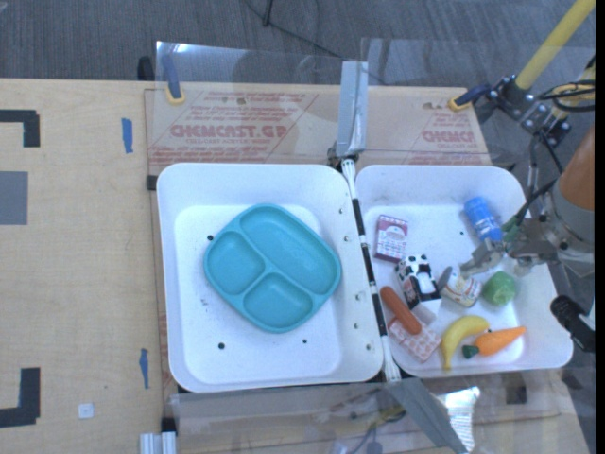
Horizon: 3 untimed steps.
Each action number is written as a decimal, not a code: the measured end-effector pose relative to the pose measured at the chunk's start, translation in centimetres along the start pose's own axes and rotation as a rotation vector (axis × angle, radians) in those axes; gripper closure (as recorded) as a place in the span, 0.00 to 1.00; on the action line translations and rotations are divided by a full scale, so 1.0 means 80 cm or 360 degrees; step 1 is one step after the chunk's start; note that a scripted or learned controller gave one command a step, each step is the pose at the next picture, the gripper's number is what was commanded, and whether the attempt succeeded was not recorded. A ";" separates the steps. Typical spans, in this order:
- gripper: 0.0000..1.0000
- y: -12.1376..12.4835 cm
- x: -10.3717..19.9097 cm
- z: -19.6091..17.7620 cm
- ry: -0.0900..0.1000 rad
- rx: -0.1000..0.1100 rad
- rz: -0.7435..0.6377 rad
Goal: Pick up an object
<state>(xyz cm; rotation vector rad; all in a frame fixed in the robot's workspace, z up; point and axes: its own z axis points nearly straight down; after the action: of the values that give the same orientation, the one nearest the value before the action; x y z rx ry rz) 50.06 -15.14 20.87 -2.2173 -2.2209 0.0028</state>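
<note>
The right bin (444, 185) holds several small items: a blue bottle (482, 218), a green ball (499, 288), a beige and white piece (460, 289), a black and white cow toy (416, 277), a pink box (390, 237), a red sausage (402, 311), a banana (462, 335) and a carrot (497, 340). My gripper (492, 256) reaches in from the right. It hangs between the blue bottle and the green ball, just above the beige piece. It is open with nothing between its fingers.
A teal divided plate (272, 267) lies in the left bin (180, 253). A pink waffle-like piece (421, 342) sits under the sausage's end. A grey divider (352, 112) stands behind the bins. Cables and a yellow pole (558, 36) are at the far right.
</note>
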 end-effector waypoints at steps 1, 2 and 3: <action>0.00 -0.012 0.022 0.119 -0.0010 -0.0046 -0.0072; 0.00 0.033 0.016 0.129 -0.0005 -0.0061 -0.0053; 1.00 0.041 0.021 0.110 0.0004 -0.0090 -0.0059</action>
<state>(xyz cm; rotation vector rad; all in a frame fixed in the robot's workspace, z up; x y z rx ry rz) 53.31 -13.48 12.08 -2.2022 -2.2884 -0.0635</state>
